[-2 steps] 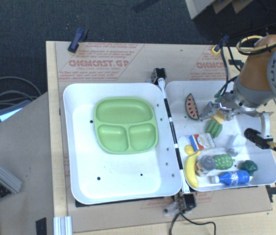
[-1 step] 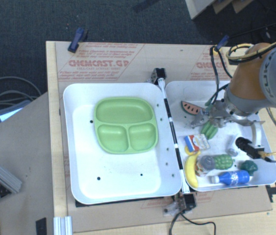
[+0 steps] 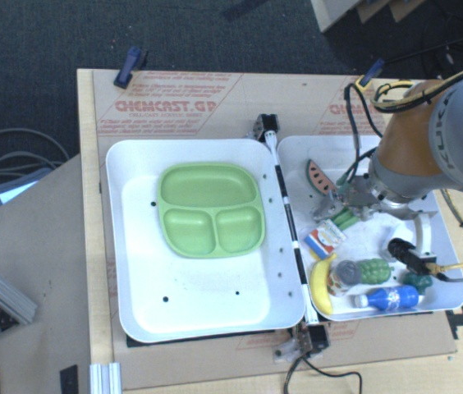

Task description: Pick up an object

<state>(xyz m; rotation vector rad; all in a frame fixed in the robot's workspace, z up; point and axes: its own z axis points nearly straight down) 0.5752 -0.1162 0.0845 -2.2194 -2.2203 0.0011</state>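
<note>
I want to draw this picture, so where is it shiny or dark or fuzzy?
In the camera view, the light is soft and even; the green plate looks a little washed out in the left bin, the floor at the top is dark, the small things under the arm in the right bin look fuzzy, and the shadows are faint.

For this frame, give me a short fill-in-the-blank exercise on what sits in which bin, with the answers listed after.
1. The green divided plate lies in the ____ bin of the view.
2. That plate has ____ compartments.
3. The banana lies against the right bin's ____ wall.
4. The cap of the bottle lying along the near edge is ____.

Missing words: left; three; left; blue
</note>
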